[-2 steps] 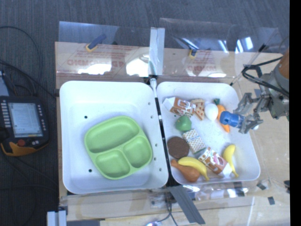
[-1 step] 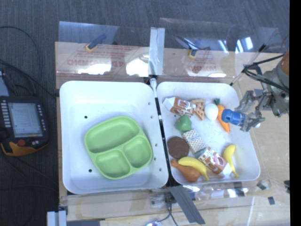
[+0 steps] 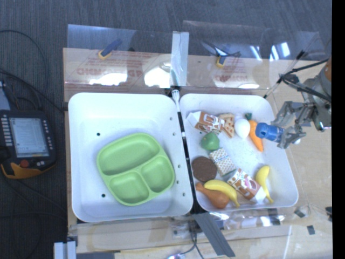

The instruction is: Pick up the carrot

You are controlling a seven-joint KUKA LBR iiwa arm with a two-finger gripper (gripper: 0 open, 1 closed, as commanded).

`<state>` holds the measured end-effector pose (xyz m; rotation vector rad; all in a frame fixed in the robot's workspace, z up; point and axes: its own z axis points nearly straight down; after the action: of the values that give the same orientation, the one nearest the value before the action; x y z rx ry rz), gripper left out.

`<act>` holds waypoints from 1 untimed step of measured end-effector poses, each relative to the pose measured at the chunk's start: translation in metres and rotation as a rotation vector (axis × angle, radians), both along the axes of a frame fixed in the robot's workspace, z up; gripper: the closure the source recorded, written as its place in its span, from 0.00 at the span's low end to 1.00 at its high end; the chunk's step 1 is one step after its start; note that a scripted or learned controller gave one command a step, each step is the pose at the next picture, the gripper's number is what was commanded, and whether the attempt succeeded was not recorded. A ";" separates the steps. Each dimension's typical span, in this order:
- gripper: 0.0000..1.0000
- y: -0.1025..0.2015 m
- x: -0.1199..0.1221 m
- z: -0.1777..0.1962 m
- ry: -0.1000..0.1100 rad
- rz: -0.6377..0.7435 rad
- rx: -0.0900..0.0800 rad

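Arm (image 3: 323,99) cut off at right edge. Pincer (image 3: 288,127) fingers too blurred to judge. Blue object (image 3: 268,131) overlaps carrot (image 3: 255,137). Banana (image 3: 222,188) partly covers brown food (image 3: 214,196).

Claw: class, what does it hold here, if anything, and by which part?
Cannot be told. The claw sits by a blue object beside the carrot, but no grip shows clearly.
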<state>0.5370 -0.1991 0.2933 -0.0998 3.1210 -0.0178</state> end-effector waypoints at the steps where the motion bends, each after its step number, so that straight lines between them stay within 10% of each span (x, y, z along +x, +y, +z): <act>1: 1.00 0.000 0.001 0.010 -0.004 -0.001 -0.001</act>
<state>0.5381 -0.1995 0.3030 -0.0976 3.1175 -0.0199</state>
